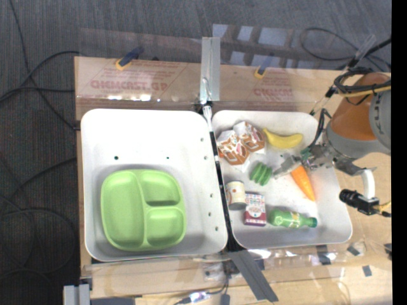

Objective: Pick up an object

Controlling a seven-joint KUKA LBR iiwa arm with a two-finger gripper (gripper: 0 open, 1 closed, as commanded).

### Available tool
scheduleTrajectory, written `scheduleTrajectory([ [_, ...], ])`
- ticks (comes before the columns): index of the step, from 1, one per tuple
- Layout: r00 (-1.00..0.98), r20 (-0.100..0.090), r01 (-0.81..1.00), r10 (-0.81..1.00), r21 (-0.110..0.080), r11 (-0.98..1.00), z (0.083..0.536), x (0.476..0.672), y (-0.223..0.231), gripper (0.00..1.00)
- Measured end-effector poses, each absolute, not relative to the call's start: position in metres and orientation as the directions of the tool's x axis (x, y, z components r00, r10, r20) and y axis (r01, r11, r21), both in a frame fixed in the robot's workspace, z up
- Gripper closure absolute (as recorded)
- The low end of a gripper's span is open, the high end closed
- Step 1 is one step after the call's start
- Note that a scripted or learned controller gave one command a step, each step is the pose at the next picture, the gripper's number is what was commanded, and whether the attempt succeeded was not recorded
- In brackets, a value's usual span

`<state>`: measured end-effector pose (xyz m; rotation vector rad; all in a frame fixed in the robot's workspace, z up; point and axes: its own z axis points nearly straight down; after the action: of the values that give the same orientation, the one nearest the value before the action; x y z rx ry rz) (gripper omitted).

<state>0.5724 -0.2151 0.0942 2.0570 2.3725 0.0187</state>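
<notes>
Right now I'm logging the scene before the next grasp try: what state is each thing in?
Green divided plastic plate: flat, upright, in the left white bin.
Green glass bottle: lying on its side in the right white bin.
Orange plastic carrot: lying flat.
Yellow banana: lying flat.
Small red-and-white carton: lying flat.
Gripper: low, by the carrot.

Green divided plate [144, 209], yellow banana [284, 138], orange carrot [304, 182] — white bins [95, 138]
</notes>
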Motion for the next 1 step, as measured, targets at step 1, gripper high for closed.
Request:
scheduleTrajectory([
  [1,-0.143,-0.004,0.99,0.99,0.017,0.143,0.1013,0.5734,-0.2165,1.0],
])
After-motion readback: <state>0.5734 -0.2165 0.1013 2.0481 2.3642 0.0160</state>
